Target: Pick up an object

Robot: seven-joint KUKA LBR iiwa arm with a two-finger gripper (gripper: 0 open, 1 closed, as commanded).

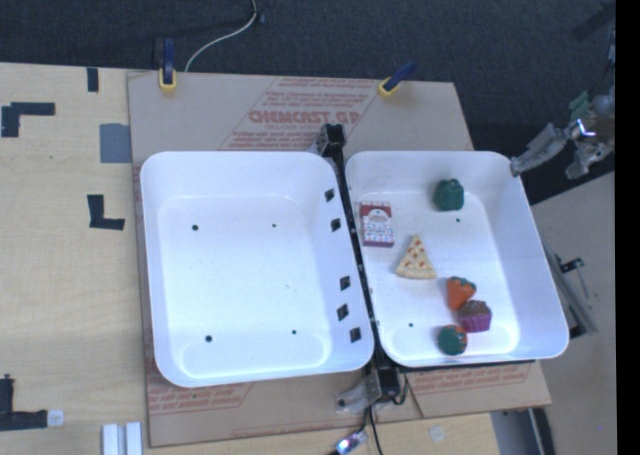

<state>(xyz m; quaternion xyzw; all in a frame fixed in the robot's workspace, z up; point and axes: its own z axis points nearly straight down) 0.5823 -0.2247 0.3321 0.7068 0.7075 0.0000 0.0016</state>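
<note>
You are at the very start: nothing is picked, and the gripper (585,133) hangs outside the right bin (520,213), beyond its upper right corner and well apart from everything in it. How its fingers stand you cannot tell from this slant.

Every candidate lies in the right bin. Take the red packet (377,224) as your landmark, close to the divider between the bins. Just right and below it lies the pizza-slice wedge (415,259). Further right and above sits a green pepper (448,194), alone with bare floor all round. Down and to the right of the packet, three pieces crowd together: an orange one (459,292), a purple one (474,317) touching it, and a green one (452,340) near the bin's lower rim.

Your next move, I judge, is to carry the gripper in over the rim and descend on one piece. The green pepper looks easiest: nearest the arm, clear of walls and neighbours. The cluster risks nudging neighbours; the packet lies flat beside the divider wall.
</note>
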